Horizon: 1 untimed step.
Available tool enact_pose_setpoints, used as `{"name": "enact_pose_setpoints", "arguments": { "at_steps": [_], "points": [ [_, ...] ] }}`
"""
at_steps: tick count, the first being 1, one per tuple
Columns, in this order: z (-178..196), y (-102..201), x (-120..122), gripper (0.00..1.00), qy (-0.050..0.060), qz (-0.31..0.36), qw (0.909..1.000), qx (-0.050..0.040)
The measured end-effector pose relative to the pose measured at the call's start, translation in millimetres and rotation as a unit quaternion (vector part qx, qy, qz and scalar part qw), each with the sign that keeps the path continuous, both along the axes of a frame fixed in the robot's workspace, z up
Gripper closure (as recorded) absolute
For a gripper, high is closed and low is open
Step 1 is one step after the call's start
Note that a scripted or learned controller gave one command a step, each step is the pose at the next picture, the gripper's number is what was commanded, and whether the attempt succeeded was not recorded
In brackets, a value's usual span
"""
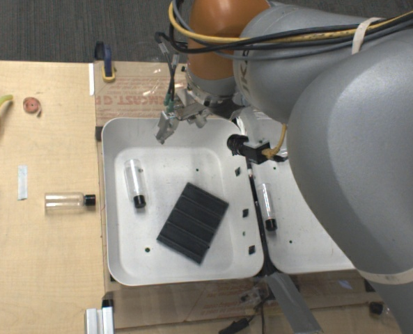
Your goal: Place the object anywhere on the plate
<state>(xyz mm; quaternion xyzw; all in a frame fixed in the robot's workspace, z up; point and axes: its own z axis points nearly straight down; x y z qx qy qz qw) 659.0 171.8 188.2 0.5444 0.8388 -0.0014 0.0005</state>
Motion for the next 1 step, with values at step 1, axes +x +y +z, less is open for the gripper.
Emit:
{"name": "enact_pose_setpoints", "arguments": {
  "at_steps": [1],
  "points": [
    [185.8, -40.3, 0.6, 0.0, 0.0, 0.025, 0.9997, 0.0003]
  ]
}}
